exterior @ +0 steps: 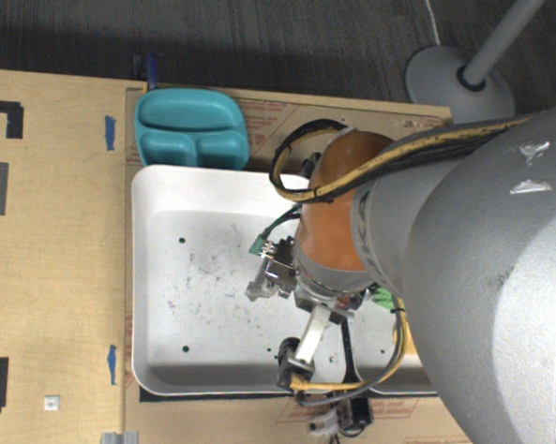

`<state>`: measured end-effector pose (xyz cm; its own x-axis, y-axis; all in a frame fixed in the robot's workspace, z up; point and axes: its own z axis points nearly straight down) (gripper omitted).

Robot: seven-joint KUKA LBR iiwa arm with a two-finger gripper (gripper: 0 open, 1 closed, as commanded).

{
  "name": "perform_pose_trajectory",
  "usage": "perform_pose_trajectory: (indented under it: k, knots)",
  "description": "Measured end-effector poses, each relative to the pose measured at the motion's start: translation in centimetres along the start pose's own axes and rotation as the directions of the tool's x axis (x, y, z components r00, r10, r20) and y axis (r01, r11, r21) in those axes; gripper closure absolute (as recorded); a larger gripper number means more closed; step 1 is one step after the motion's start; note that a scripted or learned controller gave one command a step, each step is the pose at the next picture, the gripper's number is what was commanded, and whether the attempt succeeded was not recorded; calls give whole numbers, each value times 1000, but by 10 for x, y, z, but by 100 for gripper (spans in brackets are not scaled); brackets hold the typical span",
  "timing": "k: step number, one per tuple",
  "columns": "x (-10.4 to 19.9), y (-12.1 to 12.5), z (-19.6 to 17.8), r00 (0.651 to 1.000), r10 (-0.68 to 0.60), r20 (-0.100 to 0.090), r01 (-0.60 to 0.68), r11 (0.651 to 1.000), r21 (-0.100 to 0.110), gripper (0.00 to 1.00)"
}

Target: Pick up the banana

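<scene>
The arm (481, 276) is nearest the lens: a thick grey link sweeps in from the right and covers much of that side. It bends down to the orange band (340, 206) above the wrist, which points steeply into the bin below.

At the far left, the tan desk (40, 277) carries black tape marks and a few short strips of blue tape. Next comes a teal tray (192, 127) with moulded compartments, set just behind the far left corner of the white bin (161, 284). The bin's floor is scuffed with faint dark marks and has a few small dark dots.

The end effector (273, 280) hangs low over the right part of that bin, under the wrist and close to the floor. Whether it is apart or together cannot be told, as the wrist hides it from above. The banana's place cannot be told either.

Beyond the desk at the upper right, a grey round stand base (447, 77) rests on the dark floor.
</scene>
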<state>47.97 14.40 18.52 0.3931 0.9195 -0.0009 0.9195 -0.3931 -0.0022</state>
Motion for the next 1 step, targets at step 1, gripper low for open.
perform_pose_trajectory:
  k: [1]
  knots:
    - [74, -33, 65, 902, -431, 0, 431, 902, 2, 0]
